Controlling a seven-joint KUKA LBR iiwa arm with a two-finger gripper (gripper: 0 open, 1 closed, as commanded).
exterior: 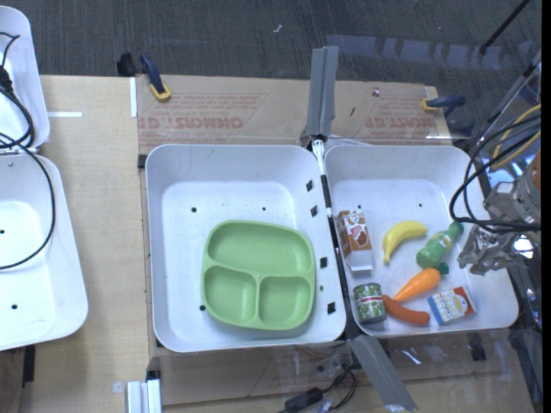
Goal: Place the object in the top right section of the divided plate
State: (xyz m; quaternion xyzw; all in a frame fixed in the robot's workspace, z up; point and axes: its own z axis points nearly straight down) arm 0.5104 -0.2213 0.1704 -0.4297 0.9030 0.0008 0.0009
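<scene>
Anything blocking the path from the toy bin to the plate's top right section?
Only the raised bin walls between the two bins. The green divided plate holds nothing visible. The claw sits at the right bin's right edge, beside the green plastic bottle.

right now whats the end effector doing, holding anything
End effector: at the right edge of the right bin, nothing visibly held; whether it is open or closed cannot be told.
</scene>
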